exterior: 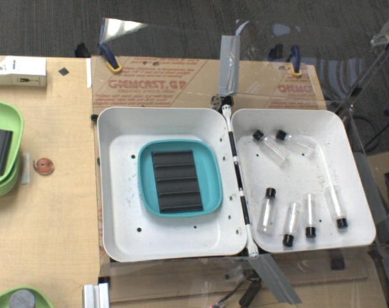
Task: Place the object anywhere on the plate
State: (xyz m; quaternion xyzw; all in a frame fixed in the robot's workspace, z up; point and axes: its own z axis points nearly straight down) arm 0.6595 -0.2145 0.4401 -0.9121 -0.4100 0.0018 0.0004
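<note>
Camera view: six clear vials [291,191] are lying in the right bin [348,140]; the teal plate [146,172] is sitting in the left bin [117,236], carrying a black ridged insert [176,181]. Nothing is getting placed yet; gripper state: cannot tell.

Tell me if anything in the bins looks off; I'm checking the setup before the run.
Nothing looks damaged or spilled. The six clear vials lie loose on their sides at mixed angles in the right bin. The teal plate sits flat in the left bin, holding a dark ridged insert.
</note>
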